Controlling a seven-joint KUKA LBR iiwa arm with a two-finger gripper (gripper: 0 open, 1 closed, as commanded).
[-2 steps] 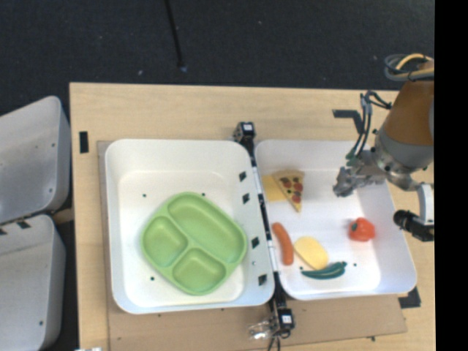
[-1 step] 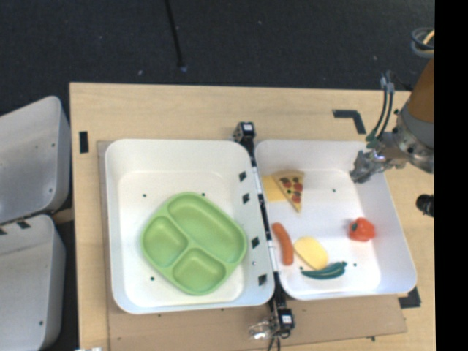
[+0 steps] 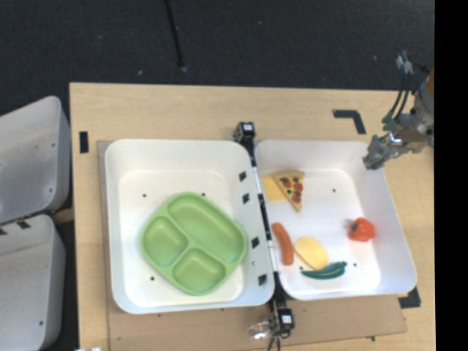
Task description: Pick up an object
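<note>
We hover our gripper (image 3: 374, 156) over the right bin's (image 3: 380, 269) top corner, grip state impossible to tell, and with the tomato (image 3: 361, 229) well below it, a descent from here risks clipping the rim and grabbing nothing.

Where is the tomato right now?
In the camera view, the red tomato sits in the right-hand bin near its right wall, apart from the other food; the green pepper lies below and to its left.
</note>
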